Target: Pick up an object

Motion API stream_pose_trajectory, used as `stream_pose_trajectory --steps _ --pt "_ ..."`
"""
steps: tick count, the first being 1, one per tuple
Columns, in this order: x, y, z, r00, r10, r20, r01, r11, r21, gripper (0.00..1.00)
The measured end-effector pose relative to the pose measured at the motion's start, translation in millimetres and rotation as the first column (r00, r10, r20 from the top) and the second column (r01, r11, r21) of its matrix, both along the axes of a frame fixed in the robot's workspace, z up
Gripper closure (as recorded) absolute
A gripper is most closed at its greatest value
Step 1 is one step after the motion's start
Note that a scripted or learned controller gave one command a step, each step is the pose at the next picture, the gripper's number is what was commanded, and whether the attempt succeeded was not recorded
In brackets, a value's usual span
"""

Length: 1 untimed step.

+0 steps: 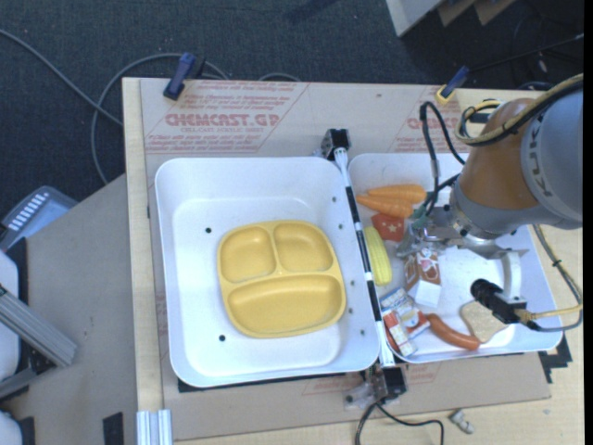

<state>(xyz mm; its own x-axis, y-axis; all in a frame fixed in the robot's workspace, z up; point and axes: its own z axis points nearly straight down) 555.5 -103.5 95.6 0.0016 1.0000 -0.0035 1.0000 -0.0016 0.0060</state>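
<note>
On the tabletop (pixel 278 109), your jaws (pixel 422 239), state unclear, hover by the light, slippery carrot (pixel 394 197); grab its middle.

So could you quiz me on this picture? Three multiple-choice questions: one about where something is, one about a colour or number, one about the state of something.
1. Where is the yellow divided plate?
A. left bin
B. right bin
C. on the floor

2. How many compartments has it?
A. two
B. three
C. five

3. How does the carrot lie?
A. standing upright
B. flat in the right bin
C. on the plate

Answers: 1 A, it sits in the left bin. 2 B, two small sections above one large. 3 B, it lies on its side near the top of the right bin, close to the arm.
</note>
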Motion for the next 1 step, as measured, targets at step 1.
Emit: stream_pose_trajectory --steps 1 --pt "15.3 76.7 130.6 1.000 0.004 -0.003 -0.004 1.000 0.004 1.00"
